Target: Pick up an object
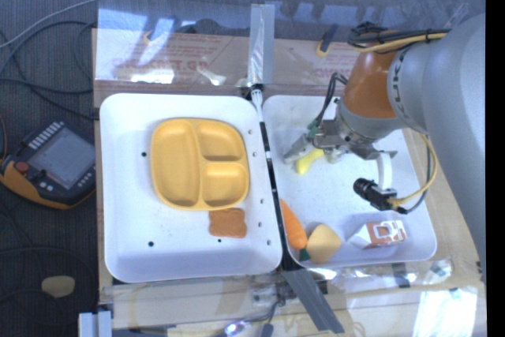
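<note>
Reaching in over the right bin (410, 170), the single arm (442, 83) carries its gripper (316, 150) low in that bin's upper left part. Two metal fingers (296, 147) show, spread apart to a moderate gap. A yellow banana-like piece (308, 161) lies at the fingertips, partly under the gripper body; whether the fingers actually pinch it or merely touch it cannot be told.

Counting the right bin's contents: four things. Besides the yellow piece there is one carrot (293, 226) lying along the bin's left wall toward its near edge, one pale yellow rounded thing (323, 242) just beside the carrot's lower end and touching or nearly touching it, and one small carton (379, 234) with orange and white print near the bin's near right corner, well apart from the gripper.

Left of the right bin, the second bin (126, 249) holds two things: one yellow plate (200, 163) with three compartments near its middle, and one brown toast-like slice (228, 223) just below the plate, close to or touching its rim.

Far from the right bin, at the left edge of the view, one pendant (49, 166) with a grey screen lies on the floor among black cables.
</note>
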`<state>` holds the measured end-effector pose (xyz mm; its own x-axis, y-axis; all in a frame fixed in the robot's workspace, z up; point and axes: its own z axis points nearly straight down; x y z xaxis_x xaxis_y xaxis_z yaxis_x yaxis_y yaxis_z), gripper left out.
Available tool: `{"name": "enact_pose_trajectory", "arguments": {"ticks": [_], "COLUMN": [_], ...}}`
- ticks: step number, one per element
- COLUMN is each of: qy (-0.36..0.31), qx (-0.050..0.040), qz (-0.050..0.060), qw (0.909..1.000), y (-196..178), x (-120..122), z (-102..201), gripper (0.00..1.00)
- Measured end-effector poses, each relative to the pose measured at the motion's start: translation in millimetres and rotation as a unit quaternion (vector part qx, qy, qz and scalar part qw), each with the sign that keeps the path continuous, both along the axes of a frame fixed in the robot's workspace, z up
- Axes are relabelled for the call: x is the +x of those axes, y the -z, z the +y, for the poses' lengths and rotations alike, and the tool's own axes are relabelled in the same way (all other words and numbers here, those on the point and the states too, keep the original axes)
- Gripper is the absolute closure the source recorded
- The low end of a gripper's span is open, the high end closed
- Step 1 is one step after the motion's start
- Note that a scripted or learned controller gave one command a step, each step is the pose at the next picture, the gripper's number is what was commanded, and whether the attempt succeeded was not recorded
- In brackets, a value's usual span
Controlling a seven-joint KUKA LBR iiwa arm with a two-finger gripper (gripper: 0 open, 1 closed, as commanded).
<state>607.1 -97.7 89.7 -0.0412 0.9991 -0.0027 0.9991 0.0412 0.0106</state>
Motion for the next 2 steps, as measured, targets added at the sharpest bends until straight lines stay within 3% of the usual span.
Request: {"name": "enact_pose_trajectory", "arguments": {"ticks": [1, 2], "qy": [0.0, -0.032], "qx": [0.0009, 0.0011], "qz": [-0.001, 0.007], "qw": [1.0, 0.9995], "y": [-10.3, -152.2], "x": [1.0, -91.9], "z": [0.2, 33.8], "gripper": [1.0, 1.0]}}
